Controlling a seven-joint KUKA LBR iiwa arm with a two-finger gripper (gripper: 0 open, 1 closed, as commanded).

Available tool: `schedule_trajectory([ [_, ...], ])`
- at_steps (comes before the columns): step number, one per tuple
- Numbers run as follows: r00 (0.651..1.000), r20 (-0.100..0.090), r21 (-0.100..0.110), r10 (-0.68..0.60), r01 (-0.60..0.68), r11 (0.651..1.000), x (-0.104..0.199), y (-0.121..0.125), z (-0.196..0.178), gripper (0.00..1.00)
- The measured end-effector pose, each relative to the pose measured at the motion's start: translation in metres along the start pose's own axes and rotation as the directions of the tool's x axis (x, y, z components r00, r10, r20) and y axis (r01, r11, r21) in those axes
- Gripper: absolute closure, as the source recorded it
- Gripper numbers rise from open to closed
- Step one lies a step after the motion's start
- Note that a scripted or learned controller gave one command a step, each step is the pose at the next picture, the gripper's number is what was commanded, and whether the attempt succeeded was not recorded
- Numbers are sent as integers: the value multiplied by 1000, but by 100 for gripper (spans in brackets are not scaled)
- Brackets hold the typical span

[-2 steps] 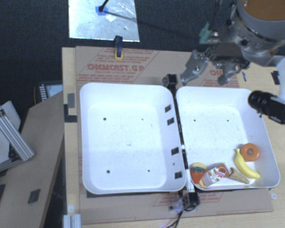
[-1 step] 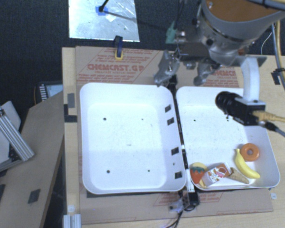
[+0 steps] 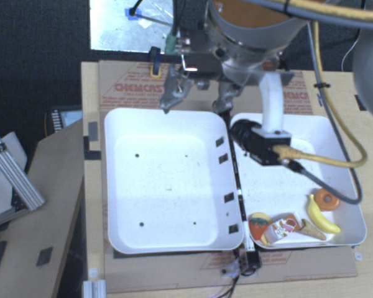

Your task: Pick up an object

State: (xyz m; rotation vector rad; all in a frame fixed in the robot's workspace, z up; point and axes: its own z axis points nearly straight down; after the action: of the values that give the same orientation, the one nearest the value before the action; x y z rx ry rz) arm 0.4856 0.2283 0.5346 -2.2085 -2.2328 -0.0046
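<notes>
— Starting at the gripper [image 3: 196, 101]: its two fingers [image 3: 173, 95] hang spread apart near the top centre of the frame, over the far rim of the left bin [image 3: 121, 166], with nothing between them.

— Where does the arm [image 3: 255, 17] sit?

— It fills the upper middle, one grey body with an orange band, and a yellow cable [image 3: 336, 160] loops down across the right bin [image 3: 354, 228]. One white bracket carrying a black unit [image 3: 258, 143] sits over the upper left part of that right bin.

— How many bins?

— Two, white and shallow, side by side on a cardboard sheet [image 3: 127, 87] with red printing. Four small black clips [image 3: 224, 159] run down the seam between them.

— And the things to pick up?

— All lie in the lower right of the frame, in the near corner of the right bin, well apart from the fingers. I count one yellow banana [image 3: 321, 217], one orange round piece [image 3: 326, 199] just above it, one red-orange fruit [image 3: 259, 226] at the left end, one red-and-white packet [image 3: 282, 226] beside that, and one tan wedge [image 3: 312, 231] between packet and banana. The packet's print is too small to read.
</notes>
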Motion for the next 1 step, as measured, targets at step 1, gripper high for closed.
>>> schedule_trajectory([
  [1,1000,0,-3,4,-4,1000,-4,1,-12,100],
])
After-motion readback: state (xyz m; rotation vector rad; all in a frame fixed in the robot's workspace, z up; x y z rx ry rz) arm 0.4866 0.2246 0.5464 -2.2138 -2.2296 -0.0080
